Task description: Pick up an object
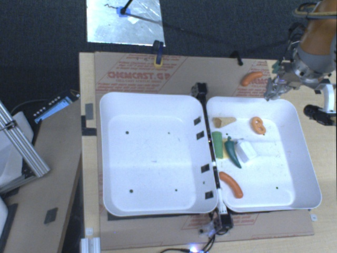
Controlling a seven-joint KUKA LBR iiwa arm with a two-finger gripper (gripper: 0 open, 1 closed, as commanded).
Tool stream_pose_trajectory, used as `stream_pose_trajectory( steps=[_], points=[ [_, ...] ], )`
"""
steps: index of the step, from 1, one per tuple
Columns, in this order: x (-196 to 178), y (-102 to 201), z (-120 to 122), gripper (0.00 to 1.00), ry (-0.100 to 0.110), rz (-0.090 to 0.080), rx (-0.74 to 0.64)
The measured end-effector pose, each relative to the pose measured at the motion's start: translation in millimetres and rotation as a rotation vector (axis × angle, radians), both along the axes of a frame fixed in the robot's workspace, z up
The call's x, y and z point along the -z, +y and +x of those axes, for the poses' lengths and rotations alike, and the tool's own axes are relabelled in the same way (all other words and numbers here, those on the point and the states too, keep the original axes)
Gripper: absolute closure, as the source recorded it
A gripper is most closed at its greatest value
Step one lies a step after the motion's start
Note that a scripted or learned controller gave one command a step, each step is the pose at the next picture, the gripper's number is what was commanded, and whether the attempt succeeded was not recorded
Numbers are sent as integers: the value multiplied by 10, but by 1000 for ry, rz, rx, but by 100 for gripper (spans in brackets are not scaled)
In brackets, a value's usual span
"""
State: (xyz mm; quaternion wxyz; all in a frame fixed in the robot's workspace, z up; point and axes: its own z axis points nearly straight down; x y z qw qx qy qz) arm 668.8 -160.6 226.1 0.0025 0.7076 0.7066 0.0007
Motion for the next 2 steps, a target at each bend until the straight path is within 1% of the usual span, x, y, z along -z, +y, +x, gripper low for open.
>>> stream_pose_trajectory(
  steps=[1,2],
  points=[
    [25,240,4,100,2,2,-7],
    [-27,584,5,100,1,3,-8]
  ],
)
